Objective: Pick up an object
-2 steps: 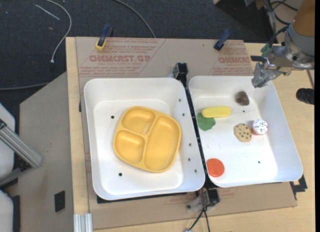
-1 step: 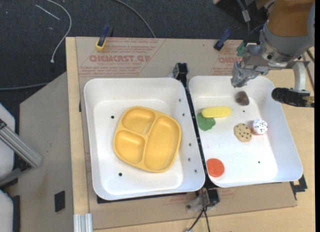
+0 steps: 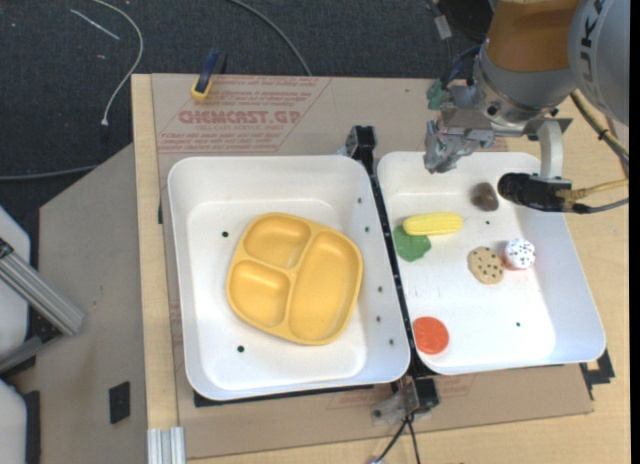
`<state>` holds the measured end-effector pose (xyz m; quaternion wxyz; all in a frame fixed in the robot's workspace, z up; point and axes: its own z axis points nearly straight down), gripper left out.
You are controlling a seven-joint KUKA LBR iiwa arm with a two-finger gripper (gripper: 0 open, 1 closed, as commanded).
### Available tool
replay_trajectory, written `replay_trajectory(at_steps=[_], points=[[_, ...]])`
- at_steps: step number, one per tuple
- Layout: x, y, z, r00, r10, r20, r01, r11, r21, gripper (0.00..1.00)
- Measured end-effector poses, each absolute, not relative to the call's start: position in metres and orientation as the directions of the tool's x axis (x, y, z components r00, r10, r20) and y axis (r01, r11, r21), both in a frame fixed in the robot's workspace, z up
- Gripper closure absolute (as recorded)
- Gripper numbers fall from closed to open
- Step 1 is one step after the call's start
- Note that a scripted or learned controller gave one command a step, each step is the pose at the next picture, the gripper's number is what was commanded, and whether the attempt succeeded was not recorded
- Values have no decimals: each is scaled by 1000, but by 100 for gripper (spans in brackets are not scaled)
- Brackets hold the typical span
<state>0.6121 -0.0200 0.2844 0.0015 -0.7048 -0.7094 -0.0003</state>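
Nothing is picked yet: the corn (image 3: 432,223), leaf (image 3: 411,244), cookie (image 3: 486,265), die (image 3: 519,253), brown lump (image 3: 485,196) and red disc (image 3: 430,334) lie in the right bin (image 3: 560,337), jaws (image 3: 440,159) hanging bare above its far-left corner, their spread untellable.

Divided yellow tray (image 3: 295,277) glossy plastic; white bins (image 3: 200,252) smooth plastic; board (image 3: 250,102) matt cardboard.

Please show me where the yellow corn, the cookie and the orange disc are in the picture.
yellow corn (image 3: 433,224): camera view, middle of the cob.
cookie (image 3: 486,265): camera view, centre of its top face.
orange disc (image 3: 431,334): camera view, centre of its top.
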Motion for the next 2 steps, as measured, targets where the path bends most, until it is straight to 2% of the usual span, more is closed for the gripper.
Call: replay_trajectory(at_steps=[2], points=[[624, 87, 242, -5, 1000, 1, 1000, 5, -4, 100]])
